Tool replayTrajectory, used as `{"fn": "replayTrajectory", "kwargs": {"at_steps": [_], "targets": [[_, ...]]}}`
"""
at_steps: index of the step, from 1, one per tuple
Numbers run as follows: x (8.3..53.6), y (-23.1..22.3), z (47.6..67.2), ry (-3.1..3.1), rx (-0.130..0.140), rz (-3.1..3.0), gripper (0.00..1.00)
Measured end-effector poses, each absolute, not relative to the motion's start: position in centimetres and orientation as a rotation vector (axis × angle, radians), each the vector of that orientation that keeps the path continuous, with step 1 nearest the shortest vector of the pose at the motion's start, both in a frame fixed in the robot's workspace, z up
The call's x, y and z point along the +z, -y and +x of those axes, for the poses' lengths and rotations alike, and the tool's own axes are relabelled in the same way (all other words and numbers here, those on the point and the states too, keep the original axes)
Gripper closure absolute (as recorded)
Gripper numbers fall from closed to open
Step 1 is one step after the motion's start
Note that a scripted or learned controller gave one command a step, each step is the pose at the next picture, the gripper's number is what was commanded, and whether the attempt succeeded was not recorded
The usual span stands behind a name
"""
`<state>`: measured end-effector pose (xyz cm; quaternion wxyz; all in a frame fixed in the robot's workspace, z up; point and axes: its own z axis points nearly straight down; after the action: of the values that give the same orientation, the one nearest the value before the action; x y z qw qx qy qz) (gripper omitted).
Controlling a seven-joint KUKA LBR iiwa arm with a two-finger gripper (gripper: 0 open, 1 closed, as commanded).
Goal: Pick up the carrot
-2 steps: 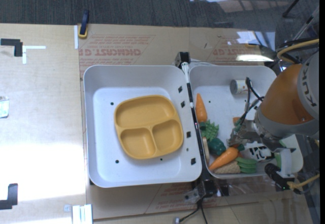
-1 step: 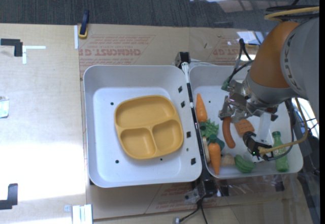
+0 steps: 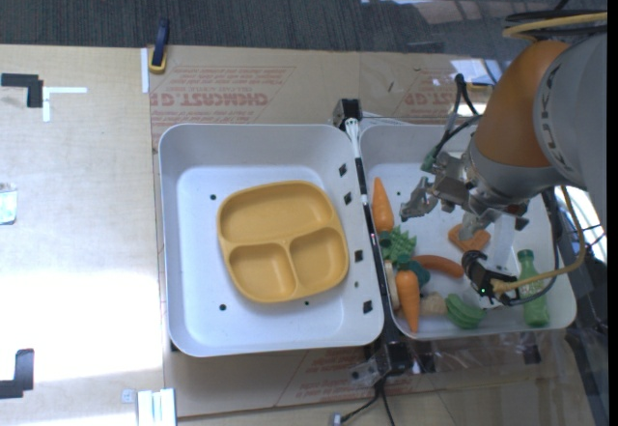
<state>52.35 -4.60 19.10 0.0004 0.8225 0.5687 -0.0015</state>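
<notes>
Gripper (image 3: 462, 212) low over right bin (image 3: 560, 313), fingers lost against wrist clutter, open or closed impossible to tell. Carrot (image 3: 407, 297) beside left wall, top hidden by greens (image 3: 397, 246).

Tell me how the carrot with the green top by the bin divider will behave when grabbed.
The carrot looks like a stiff, light plastic toy. Its tapered, rounded body may roll or slip from the fingers. Crowded by the leafy greens, it could be nudged aside.

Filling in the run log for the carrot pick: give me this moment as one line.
stage: approach | end effector: above right bin | carrot: lying in right bin, not grasped | left bin: holds yellow tray
</notes>
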Motion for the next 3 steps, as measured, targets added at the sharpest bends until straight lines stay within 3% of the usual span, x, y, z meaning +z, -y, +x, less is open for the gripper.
{"fn": "replayTrajectory", "kwargs": {"at_steps": [1, 3], "targets": [[19.06, 3.38, 47.77, -2.222, -0.006, 2.225, 0.00], [19.09, 3.70, 47.82, -2.796, -0.002, 1.436, 0.00]]}}
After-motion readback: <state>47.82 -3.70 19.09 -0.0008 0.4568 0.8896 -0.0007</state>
